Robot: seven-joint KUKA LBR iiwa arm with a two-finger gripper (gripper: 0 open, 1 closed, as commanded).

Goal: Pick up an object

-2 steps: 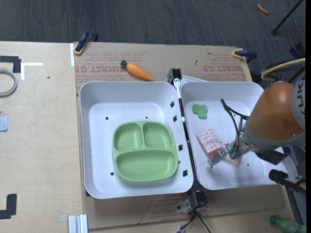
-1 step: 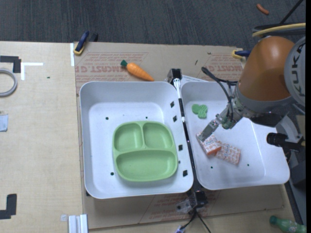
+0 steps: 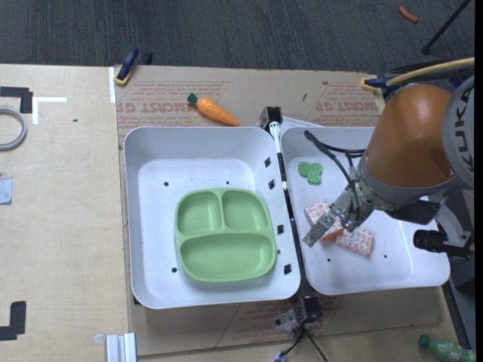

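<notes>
My gripper is down in the right bin, at the left end of a cluster of small toys. A pink waffle-patterned piece lies just above the fingertips. Another waffle-patterned piece lies to their right, with a small orange-red item beside it. The fingers sit against this cluster, and I cannot make out their state or whether anything is between them. A small green leafy toy lies further back in the same bin. The orange-banded wrist covers the bin's right part.
The left bin holds a green divided plate. A toy carrot lies on the cardboard behind the bins. A clip sits at the bins' shared rear corner. A green item lies at the bottom right on the floor.
</notes>
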